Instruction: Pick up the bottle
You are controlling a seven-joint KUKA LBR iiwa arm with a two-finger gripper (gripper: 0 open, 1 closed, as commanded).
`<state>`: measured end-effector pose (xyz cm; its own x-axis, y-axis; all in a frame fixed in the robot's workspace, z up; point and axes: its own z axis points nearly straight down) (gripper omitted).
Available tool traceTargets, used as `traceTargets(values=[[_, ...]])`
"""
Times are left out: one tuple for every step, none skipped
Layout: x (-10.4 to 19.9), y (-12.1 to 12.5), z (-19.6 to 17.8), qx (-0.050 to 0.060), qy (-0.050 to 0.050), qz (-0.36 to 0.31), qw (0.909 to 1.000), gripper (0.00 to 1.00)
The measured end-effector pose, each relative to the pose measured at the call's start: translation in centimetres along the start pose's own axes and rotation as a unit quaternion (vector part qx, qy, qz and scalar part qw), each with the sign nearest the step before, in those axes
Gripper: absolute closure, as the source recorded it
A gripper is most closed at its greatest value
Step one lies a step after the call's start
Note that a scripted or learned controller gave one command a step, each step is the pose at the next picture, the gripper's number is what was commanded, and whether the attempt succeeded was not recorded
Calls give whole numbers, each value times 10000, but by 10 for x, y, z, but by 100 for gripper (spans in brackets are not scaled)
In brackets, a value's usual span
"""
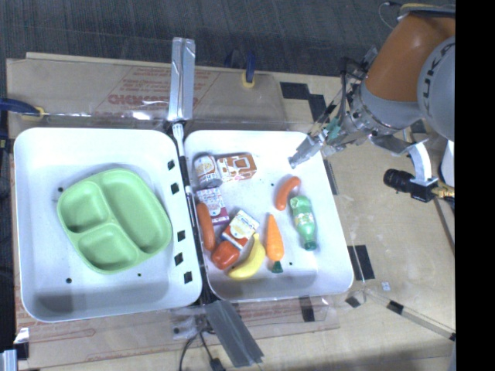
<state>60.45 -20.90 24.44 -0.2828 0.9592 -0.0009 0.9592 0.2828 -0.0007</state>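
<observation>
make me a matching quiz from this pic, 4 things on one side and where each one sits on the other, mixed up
Things:
1. green divided plate
2. bottle
3. banana
4. gripper

Places:
A. right bin, near its front edge
B. over the right bin's far right corner
C. left bin
D. right bin, by its right wall

Pairs: 1-C, 2-D, 3-A, 4-B
</observation>
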Motion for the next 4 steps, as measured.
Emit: traceTargets(values=[[12, 37, 0, 3, 1, 77, 10000, 0], [19, 60, 39, 17, 13, 1005, 9949, 0], [-9, 26, 89, 14, 7, 1198, 9928, 0], [-8, 27, -10, -7, -6, -15, 10000, 0]])
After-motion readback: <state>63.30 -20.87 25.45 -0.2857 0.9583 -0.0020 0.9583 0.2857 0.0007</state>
